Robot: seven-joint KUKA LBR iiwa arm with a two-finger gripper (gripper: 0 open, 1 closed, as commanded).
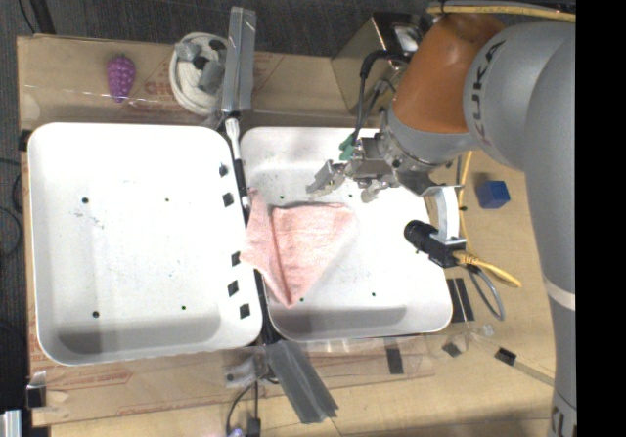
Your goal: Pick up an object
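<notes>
Gripper above the right bin, opening unreadable, just beside the pink cloth lying inside.

The grey arm carries dark lettering reading "KUKA" (running sideways up its casing); nothing else is legible.

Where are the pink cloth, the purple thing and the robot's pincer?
pink cloth (301, 241): camera view, middle of the crumpled fabric in the right bin.
purple thing (120, 75): camera view, its centre, on the bench beyond the left bin.
pincer (337, 174): camera view, between its fingertips, above the cloth.
</notes>
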